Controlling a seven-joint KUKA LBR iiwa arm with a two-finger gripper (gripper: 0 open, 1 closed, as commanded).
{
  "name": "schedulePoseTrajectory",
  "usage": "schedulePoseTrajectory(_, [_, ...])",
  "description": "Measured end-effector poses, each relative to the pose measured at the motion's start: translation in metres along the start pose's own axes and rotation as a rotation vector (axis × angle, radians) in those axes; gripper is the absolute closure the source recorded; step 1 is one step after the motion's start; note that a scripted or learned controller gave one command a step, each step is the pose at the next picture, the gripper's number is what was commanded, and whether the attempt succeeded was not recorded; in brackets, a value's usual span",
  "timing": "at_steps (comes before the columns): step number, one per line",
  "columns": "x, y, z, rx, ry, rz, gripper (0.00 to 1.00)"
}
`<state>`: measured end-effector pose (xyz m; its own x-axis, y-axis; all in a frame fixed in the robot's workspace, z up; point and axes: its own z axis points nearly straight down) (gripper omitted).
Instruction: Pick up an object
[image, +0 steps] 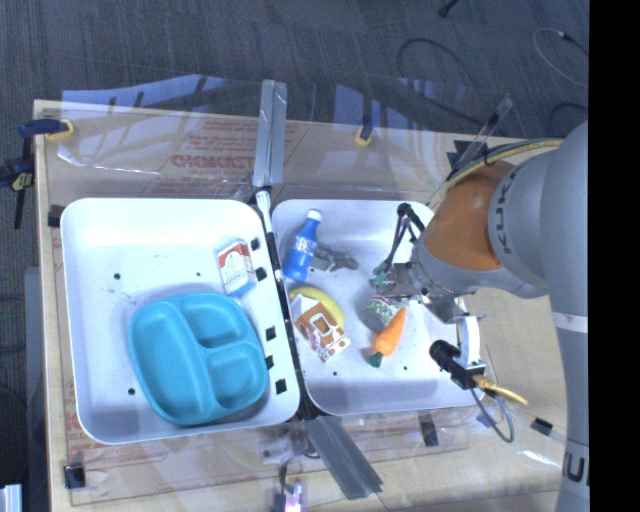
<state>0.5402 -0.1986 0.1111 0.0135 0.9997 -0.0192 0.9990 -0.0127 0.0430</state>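
On the worktop (150, 460), the left bin (90, 300) holds a divided tray (195, 355), a carton (235, 266) at its 1 o'clock. In the right bin (340, 395), bottle (301, 248) at 12 o'clock of banana (318, 298), carrot (389, 334) at 3.

A light wooden worktop (520, 400) is shown from above, set on dark carpeted floor (200, 40). Two shallow white bins are seated on it side by side, their inner rims touching: the left bin (90, 300) and the right bin (350, 400). A clear plastic sheet (150, 130) is spread over the far part of the worktop. A blue clamp (40, 128) is fixed at the far left corner.
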Motion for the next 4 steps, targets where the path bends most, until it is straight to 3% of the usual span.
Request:
schedulePoseTrajectory(1, [-0.005, -0.063, 0.015, 0.040, 0.021, -0.071, 0.00])
schedulePoseTrajectory(2, [0.007, -0.019, -0.076, 0.041, 0.021, -0.118, 0.00])
schedulePoseTrajectory(3, [0.014, -0.063, 0.015, 0.042, 0.024, -0.197, 0.00])
schedulePoseTrajectory(4, [0.014, -0.062, 0.005, 0.040, 0.022, -0.203, 1.00])
